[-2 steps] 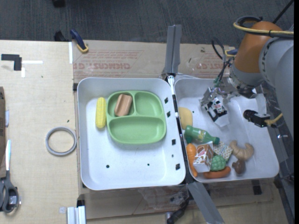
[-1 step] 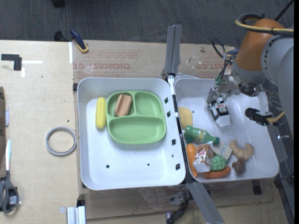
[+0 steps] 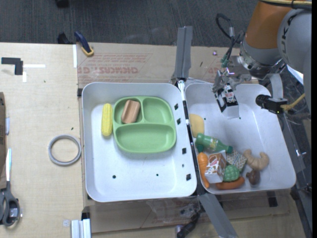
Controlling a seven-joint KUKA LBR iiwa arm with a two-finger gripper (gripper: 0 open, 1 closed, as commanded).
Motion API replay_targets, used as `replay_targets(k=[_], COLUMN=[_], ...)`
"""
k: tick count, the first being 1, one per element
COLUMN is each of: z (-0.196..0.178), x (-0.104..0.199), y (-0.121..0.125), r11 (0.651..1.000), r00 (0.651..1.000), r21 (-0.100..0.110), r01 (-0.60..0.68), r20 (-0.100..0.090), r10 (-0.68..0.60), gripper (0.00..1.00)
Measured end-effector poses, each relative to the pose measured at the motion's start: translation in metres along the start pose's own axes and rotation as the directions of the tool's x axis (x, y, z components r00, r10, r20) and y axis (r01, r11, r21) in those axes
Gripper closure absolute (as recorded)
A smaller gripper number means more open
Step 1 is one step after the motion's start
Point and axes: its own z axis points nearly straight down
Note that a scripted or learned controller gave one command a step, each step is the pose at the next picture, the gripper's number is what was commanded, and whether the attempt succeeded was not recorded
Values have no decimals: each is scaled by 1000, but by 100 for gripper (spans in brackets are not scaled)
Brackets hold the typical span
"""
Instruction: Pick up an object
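My gripper (image 3: 228, 100) hangs over the back of the right bin (image 3: 277, 148), above bare white floor, with nothing seen between its fingers. Toys lie heaped at that bin's front: a green bottle (image 3: 212, 144), a small printed carton (image 3: 214, 163), a green broccoli piece (image 3: 231, 173), a tan croissant (image 3: 256, 159), an orange carrot (image 3: 229, 185) and a pale yellow piece (image 3: 197, 124) by the left wall. The heap sits well in front of the gripper. In the left bin (image 3: 99, 177) rests a green divided plate (image 3: 145, 124) holding a hot dog (image 3: 130, 111), with a corn cob (image 3: 106, 119) beside it.
The grey arm with its orange band (image 3: 270, 19) comes in from the upper right. A divider rail (image 3: 183, 58) runs between the bins. On the bench to the left lie a grey ring (image 3: 65, 149) and scissors (image 3: 9, 205).
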Motion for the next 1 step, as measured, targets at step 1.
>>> replay_targets(k=[1], z=[23], x=[23], y=[1], r11=[998], r00=[998], r21=[3], r01=[64], r20=[0], r10=[-64], gripper=[100])
